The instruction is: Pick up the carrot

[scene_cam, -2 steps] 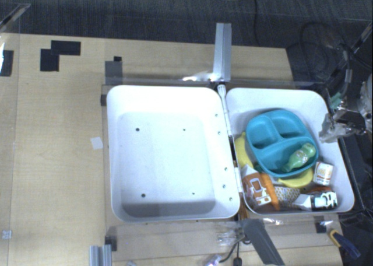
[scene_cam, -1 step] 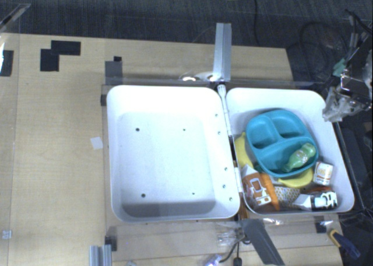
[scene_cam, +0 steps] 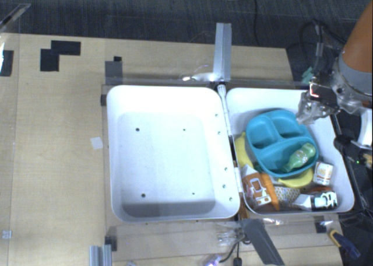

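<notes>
Here, carrot [scene_cam: 269, 191] low in right bin, well apart from hand [scene_cam: 309, 112]; grip state unclear.

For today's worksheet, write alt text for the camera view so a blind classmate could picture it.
The gripper hangs over the right bin's far edge, above a blue divided plate holding a green bottle. An orange carrot lies at the near edge among packets. The left bin sits alongside.

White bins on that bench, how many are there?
2. The left bin sits beside the right bin; a metal divider runs between them. The right one holds a blue divided plate and other clutter.
</notes>
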`<state>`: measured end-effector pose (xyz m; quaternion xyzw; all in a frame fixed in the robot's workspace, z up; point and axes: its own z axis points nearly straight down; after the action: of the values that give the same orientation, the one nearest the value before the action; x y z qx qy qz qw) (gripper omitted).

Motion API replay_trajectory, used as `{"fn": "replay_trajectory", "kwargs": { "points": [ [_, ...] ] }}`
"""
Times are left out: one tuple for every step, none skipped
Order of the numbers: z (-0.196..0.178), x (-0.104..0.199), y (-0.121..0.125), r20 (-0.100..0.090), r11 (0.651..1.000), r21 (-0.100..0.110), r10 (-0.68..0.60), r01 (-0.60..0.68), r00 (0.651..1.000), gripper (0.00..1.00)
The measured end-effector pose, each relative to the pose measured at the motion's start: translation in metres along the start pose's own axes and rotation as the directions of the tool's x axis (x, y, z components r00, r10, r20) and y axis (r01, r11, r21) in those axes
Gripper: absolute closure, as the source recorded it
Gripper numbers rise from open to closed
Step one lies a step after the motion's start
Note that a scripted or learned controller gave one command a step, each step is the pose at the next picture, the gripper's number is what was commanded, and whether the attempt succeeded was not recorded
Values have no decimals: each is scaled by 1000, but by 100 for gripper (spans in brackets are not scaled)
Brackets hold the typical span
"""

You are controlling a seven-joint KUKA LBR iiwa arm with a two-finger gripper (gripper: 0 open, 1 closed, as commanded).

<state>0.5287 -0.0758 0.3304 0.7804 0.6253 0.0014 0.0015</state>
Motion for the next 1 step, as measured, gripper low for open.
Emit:
{"fn": "replay_trajectory", "kwargs": {
  "points": [
    [-96,31,-26,-1,996,-4,-86,86,996,100]
  ]
}}
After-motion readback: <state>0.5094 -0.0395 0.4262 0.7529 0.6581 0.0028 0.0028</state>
